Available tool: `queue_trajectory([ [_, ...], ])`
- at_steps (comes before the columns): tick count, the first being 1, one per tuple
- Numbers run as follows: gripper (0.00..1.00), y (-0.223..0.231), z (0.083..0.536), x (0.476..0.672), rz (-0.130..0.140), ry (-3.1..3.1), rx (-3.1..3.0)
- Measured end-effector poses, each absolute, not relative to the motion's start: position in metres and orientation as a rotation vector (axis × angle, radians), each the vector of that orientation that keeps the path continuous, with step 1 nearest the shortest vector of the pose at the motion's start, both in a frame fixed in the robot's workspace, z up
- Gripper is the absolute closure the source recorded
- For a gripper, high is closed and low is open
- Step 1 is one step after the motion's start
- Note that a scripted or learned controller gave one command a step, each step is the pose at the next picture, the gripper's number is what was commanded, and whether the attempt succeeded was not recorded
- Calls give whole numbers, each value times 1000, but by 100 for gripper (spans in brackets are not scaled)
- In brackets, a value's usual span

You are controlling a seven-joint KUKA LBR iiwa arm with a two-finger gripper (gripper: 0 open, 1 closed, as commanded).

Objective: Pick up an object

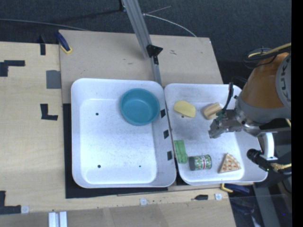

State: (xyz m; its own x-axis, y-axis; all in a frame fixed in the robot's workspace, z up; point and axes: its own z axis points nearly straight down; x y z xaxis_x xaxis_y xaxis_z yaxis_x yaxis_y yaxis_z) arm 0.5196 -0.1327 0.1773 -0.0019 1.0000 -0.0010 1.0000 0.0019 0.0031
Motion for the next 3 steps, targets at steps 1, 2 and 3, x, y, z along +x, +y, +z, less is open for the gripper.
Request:
queue_trajectory([
  [1,100,-133,240,518,4,2220,2216],
  [2,100,-132,241,518,-1,2223,2221],
  [3,100,-82,228,535,-2,2230,2217],
])
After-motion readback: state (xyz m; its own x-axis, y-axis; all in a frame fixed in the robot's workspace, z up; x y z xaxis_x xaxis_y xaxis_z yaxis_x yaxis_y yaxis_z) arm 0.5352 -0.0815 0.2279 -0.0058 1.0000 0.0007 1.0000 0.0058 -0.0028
